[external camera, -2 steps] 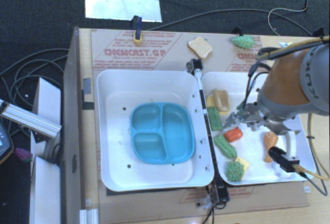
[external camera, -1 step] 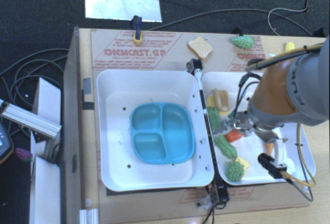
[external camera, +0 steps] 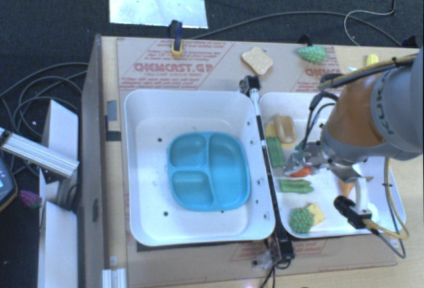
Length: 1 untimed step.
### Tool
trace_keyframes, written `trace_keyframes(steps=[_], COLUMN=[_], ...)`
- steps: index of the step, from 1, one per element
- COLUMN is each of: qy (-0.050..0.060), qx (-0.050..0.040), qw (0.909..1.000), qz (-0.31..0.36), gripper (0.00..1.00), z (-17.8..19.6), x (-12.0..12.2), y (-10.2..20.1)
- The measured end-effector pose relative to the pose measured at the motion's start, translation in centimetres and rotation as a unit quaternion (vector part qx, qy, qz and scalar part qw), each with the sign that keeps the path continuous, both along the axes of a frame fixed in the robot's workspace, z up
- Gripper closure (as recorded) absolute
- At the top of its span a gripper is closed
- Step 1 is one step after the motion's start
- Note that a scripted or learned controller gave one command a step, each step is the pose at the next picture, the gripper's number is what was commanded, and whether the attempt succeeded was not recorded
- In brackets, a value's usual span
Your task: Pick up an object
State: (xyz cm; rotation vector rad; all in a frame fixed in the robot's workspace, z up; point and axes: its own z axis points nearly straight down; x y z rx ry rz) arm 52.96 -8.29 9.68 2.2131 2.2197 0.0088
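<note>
Brown cardboard-topped bench point(external camera: 199, 65) on dark carpet point(external camera: 46, 2), two white bins point(external camera: 142, 167); end effector point(external camera: 299, 164) grip state indiscernible.

Tool point(external camera: 299, 164) over toy-filled right bin point(external camera: 331, 230)

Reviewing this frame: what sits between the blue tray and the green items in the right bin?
In the camera view, the blue tray and the green bean are separated by bare white bin floor and the two bins' adjoining walls.

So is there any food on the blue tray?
No, the blue tray sits bare in the left bin; the toy foods lie in the right bin.
</note>
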Motion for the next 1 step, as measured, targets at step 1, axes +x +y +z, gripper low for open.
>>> trace_keyframes(steps=[1], qy=[0.003], qx=[0.0007], qw=[1.0000], qz=[0.000], gripper=[1.00], z=[8.78], x=[0.31], y=[5.03])
